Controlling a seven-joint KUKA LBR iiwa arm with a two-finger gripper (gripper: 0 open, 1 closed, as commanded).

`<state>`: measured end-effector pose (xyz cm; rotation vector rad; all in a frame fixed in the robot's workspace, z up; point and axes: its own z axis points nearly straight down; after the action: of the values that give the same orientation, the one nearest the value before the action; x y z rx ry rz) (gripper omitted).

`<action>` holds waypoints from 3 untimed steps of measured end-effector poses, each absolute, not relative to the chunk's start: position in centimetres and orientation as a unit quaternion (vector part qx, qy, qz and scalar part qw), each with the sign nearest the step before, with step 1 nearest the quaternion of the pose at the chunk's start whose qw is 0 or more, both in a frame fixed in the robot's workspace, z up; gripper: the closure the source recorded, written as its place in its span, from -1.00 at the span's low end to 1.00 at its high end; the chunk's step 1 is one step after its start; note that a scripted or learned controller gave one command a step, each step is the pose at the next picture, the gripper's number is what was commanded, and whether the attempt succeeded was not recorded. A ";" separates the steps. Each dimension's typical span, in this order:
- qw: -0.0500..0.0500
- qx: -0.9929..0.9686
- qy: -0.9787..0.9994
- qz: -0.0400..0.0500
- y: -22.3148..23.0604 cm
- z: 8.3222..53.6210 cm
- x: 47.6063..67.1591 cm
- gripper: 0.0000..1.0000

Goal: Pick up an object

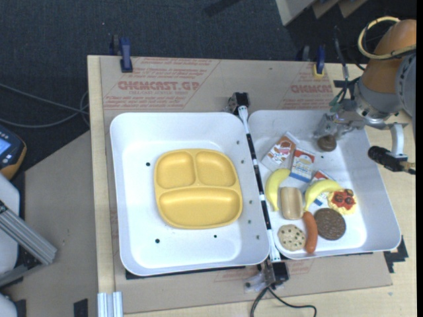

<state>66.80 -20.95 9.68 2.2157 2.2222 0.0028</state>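
Cookie (pixel 289 236), sausage (pixel 310 232) and brown patty (pixel 329 223) at right bin's (pixel 377 197) near edge, bananas (pixel 320 190) and cartons (pixel 279 152) behind, yellow divided plate (pixel 197 188) in left bin (pixel 132 177), pincer (pixel 328 137) over right bin's far side, grip state indeterminable.

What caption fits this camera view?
Gripper poised over right bin's far corner, toy food clustered nearer; yellow divided plate in left bin.

Bright, even light; soft focus

Bare bin floor (pixel 370 177) lies beside and below the fingers (pixel 326 141); the food pile (pixel 307 200) crowds farther down-left.
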 end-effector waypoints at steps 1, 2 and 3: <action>-0.001 0.707 0.707 0.000 -17.7 16.1 60.1 1.00; -0.001 0.707 0.707 0.000 -17.8 15.7 60.3 -1.00; -0.004 0.707 0.707 -0.002 -14.9 8.0 55.6 -1.00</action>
<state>55.55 -14.86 8.01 2.2280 2.2274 -0.0060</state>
